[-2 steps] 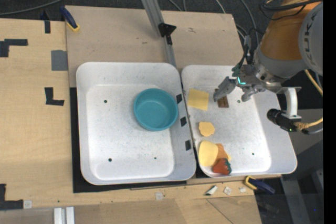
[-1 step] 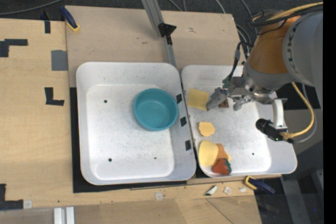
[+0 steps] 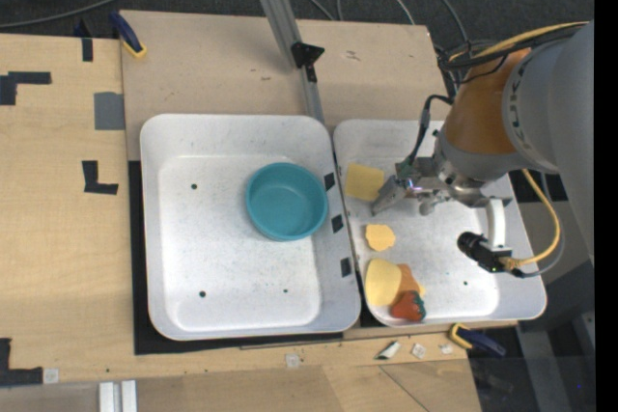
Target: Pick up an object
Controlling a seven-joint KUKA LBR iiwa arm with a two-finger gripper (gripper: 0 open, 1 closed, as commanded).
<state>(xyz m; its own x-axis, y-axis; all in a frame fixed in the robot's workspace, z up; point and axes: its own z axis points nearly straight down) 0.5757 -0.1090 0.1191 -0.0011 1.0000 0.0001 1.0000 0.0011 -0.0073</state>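
- The right bin [image 3: 483, 304] holds the small things: a pale yellow block [image 3: 364, 180] near its upper left corner, a small yellow-orange piece [image 3: 379, 236] below that, and at the lower left a yellow rounded piece [image 3: 382, 281] touching a red and orange item [image 3: 410, 304].
- The yellow block is roughly square, tilted a little, with no clear long axis; its right edge faces the claw.
- The yellow rounded piece has its long axis running up and down the view; the red and orange item lies against its lower right side.
- The left bin [image 3: 183, 285] carries a teal bowl [image 3: 286, 200], upright, mouth open to the camera, close to the bin's right wall.
- The arm [image 3: 541, 111] comes in from the right, its orange band [image 3: 478, 116] above the wrist, which is bent down over the right bin.
- The claw [image 3: 391, 196] points left toward the yellow block, its dark tip just beside the block's lower right corner. Whether its fingers are spread or closed cannot be told from this slant, and nothing is seen between them.
- A grey pole [image 3: 275, 5] crosses the bench [image 3: 58, 159] diagonally above the bins.
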